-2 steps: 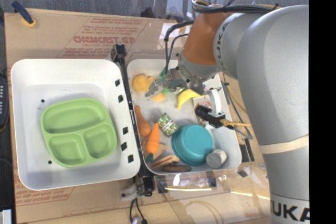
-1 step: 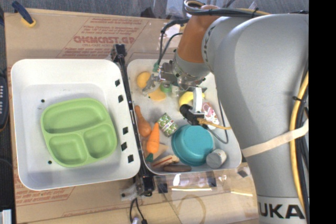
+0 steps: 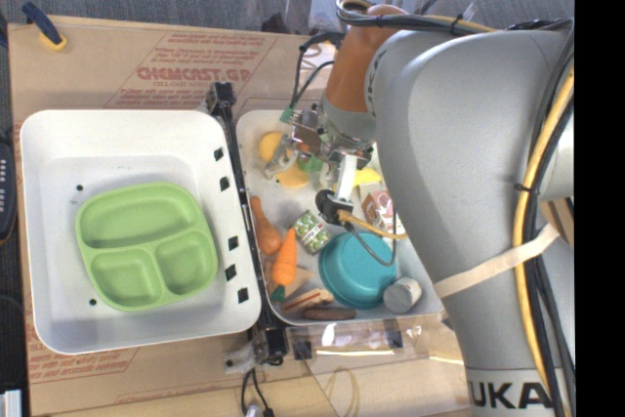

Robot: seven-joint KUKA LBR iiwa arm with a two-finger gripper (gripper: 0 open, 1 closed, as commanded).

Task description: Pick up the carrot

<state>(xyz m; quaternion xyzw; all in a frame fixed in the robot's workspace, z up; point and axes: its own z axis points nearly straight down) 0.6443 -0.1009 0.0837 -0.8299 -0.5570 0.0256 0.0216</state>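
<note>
Orange and alone, one carrot lies in the right bin near its left wall, just beside one blue bowl. One gripper hangs over the yellow fruit further back, gripping nothing I can see. One green tray sits in the left bin, with bare floor around it.

"CHEMCAST GP" on cardboard sheet; "UKA" on arm.
</note>
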